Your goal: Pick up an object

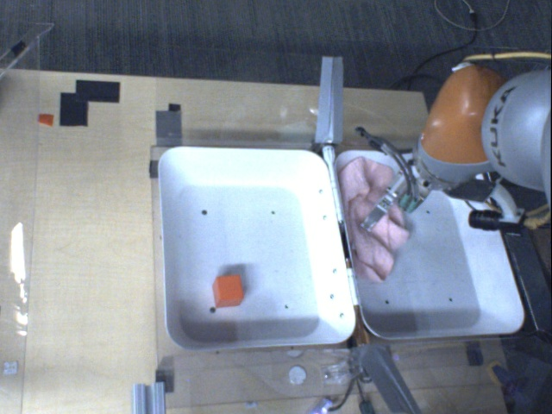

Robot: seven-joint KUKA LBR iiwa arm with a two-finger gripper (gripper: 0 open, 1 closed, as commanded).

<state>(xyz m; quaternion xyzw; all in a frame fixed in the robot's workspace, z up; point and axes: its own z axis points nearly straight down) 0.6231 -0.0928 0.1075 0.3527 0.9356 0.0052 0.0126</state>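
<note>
Bench (95,257): two white bins. Left bin (250,179): one orange block (228,291), front-left. Right bin (457,309): pink cloth (369,222) along its left wall, long axis front-to-back. Pincer (385,210): over the cloth; opening and grip cannot be told.

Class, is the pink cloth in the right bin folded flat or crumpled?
Crumpled: the cloth lies bunched, with uneven folds, against the right bin's left wall.
</note>
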